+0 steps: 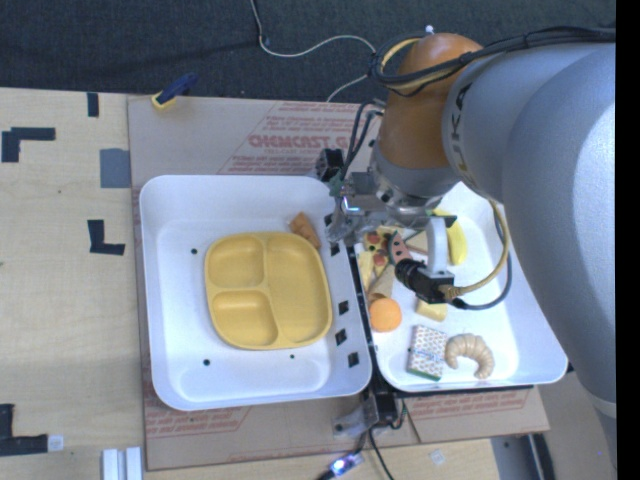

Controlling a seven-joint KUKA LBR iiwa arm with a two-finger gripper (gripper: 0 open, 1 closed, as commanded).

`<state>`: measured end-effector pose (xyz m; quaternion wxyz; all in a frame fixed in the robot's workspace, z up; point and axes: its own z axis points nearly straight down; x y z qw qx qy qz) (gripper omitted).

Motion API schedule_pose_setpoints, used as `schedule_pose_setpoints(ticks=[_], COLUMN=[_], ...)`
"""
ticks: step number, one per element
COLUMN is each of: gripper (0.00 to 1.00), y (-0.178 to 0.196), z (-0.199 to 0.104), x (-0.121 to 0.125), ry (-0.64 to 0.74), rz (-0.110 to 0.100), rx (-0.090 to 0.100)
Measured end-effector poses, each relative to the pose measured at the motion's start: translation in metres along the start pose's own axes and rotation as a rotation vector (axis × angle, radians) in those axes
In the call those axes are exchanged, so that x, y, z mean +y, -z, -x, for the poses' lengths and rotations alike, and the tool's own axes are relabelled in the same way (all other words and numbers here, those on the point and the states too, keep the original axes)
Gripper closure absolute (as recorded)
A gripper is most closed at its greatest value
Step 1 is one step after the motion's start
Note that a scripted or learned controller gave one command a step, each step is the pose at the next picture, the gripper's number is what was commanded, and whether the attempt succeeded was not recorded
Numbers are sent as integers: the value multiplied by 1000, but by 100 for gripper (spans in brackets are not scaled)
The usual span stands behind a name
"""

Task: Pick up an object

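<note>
Camera view. Cardboard-covered tabletop (200, 133), tan, printed in red along its far edge; black tape marks on the lighter surface to its left; dark floor beyond.

Item 1: left shallow white plastic bin (165, 268), holding 1 yellow plastic plate with 3 compartments (267, 290), lying flat near the bin's middle. 1 small brown food piece (305, 228) lies by the plate's far right corner, close to the divider between the bins.

Item 2: right shallow white plastic bin (520, 353), holding toy foods: 1 round orange ball (385, 314) near the divider, 1 tan croissant-shaped piece (471, 353) at the near side, 1 small speckled rectangular packet with a green edge (427, 351) just beside the croissant, 1 pale yellow wedge (432, 310), 1 yellow banana-like piece (456, 243) at the far side, and a cluster of small mixed pieces under the wrist.

Item 3: grey arm with orange band; its gripper (352, 211) is low over the divider at the far end of both bins. Whether it is open or closed cannot be told; no object is visibly in its grasp.

Handling note, as judgement: no pick is secured yet. The orange ball and the croissant lie apart from their neighbours and look like the cleanest targets. Descend straight down, centred on 1 piece, clear of the bin wall and divider, and close fully before lifting. The crowded cluster risks a glancing or double grasp.
</note>
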<state>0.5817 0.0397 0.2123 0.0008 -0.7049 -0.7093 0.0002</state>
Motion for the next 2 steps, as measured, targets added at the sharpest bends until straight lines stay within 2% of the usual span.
schedule_pose_setpoints(ticks=[1,2], gripper=[100,100], y=[19,8], z=[-2,4], x=[-2,12], ry=[-5,-5], rz=[1,-1], rx=[0,-3])
